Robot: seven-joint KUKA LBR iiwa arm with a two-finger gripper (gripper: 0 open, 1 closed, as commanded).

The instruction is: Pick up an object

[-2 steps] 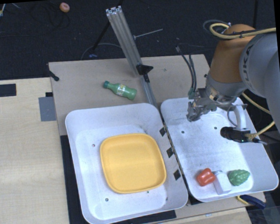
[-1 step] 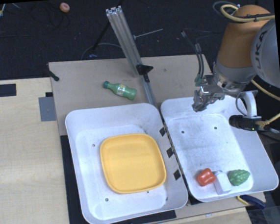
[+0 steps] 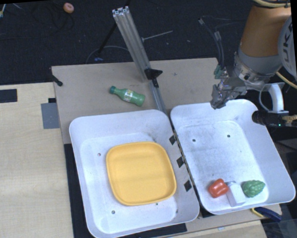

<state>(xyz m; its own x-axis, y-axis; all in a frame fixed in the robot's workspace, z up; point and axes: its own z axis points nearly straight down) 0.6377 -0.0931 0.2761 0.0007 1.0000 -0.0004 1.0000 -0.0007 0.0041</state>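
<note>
I've got a yellow plate [image 3: 140, 172] in the left bin [image 3: 83, 148], green bottle [image 3: 127, 95] lying on the bench behind it, red pepper [image 3: 218, 188], white block [image 3: 234, 194] and green lump [image 3: 253, 188] at the right bin [image 3: 254, 132] near edge, gripper [image 3: 219, 101] over its far rim, grasping nothing.

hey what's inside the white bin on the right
In the right bin, near its front edge, lie a red pepper, a small white object and a green leafy item, close together.

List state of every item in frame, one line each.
yellow plate: flat in left bin, right way up
green bottle: lying on its side on the bench, outside the bins
red pepper: resting in right bin, near front
green toy: in right bin, front corner
end effector: over right bin's far edge, nothing held
</note>
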